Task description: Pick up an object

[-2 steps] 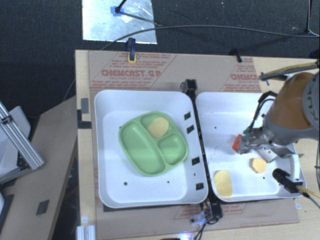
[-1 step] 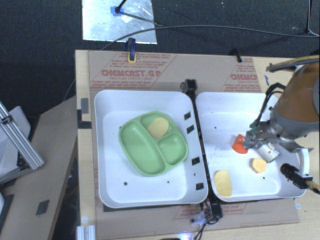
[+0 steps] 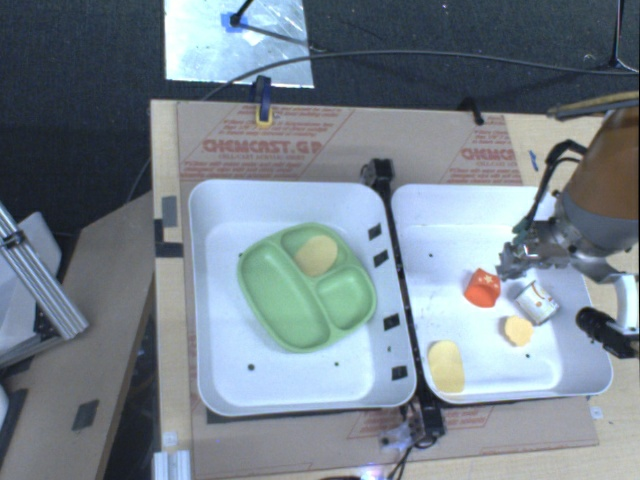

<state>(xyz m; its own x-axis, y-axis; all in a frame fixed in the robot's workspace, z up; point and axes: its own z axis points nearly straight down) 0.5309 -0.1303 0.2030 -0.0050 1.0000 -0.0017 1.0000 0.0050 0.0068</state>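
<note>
You'll see the counter (image 3: 330, 128) carrying two white bins side by side. The left bin (image 3: 225, 368) holds a green divided plate (image 3: 300, 293) with a pale yellow piece (image 3: 317, 256) in its upper compartment. In the right bin (image 3: 570, 368) the gripper (image 3: 517, 258) sits low at the right side. Just left of and below it lies an orange object (image 3: 483, 288); a small white cup-like item (image 3: 537, 302) lies just below it, then a yellow chunk (image 3: 518, 330) and a pale yellow oval (image 3: 447, 364) toward the front. Whether the fingers are apart or together, you cannot tell.
</note>
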